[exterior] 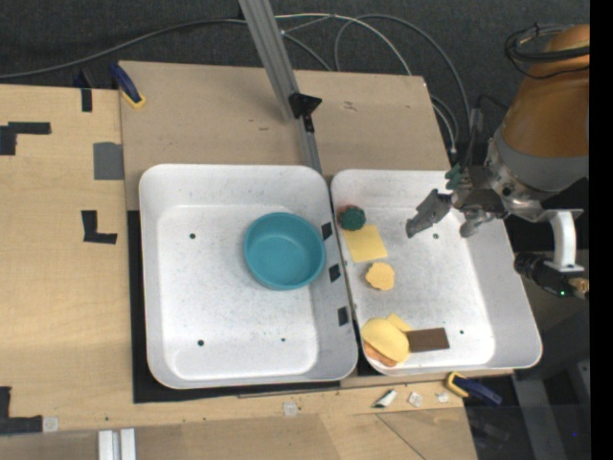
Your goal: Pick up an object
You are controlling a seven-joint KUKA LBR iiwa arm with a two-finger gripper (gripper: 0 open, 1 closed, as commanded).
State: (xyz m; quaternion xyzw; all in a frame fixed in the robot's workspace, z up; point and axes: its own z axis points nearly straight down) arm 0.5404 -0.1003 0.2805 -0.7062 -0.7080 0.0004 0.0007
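Note:
The right bin (498,286) holds a small teal and red ball (352,218), a flat yellow square (365,244), a small round yellow piece (380,276), a yellow and orange lump (385,340) and a brown block (427,339). A blue bowl (283,249) sits in the left bin (182,286). My gripper (442,226) hangs over the upper part of the right bin, to the right of the ball and the square. Its fingers are spread open with nothing between them.
A slanted metal pole (278,60) crosses the bench behind the bins, with cables looping behind it. Small clamps lie at the bench's far left corner (129,86) and at its front right edge (466,386).

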